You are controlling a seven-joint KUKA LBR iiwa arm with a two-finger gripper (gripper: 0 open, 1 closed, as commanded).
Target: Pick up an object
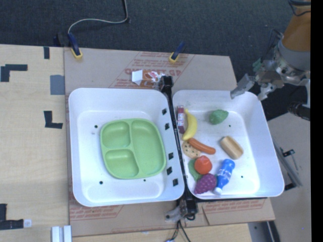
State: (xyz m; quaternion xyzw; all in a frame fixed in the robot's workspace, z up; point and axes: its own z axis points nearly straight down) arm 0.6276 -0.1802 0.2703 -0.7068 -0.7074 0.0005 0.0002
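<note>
While the gripper hangs over the right bin's 1 o'clock corner with fingers spread and nothing between them, toy food lies inside: banana at 10 o'clock, green lump at 12, grapes at 7.

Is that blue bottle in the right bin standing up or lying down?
Lying down. The blue bottle rests on its side on the right bin floor, white cap toward the near edge, beside the purple grapes.

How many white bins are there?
2. The left bin holds a green plate; the right bin holds toy food, such as a banana.
</note>
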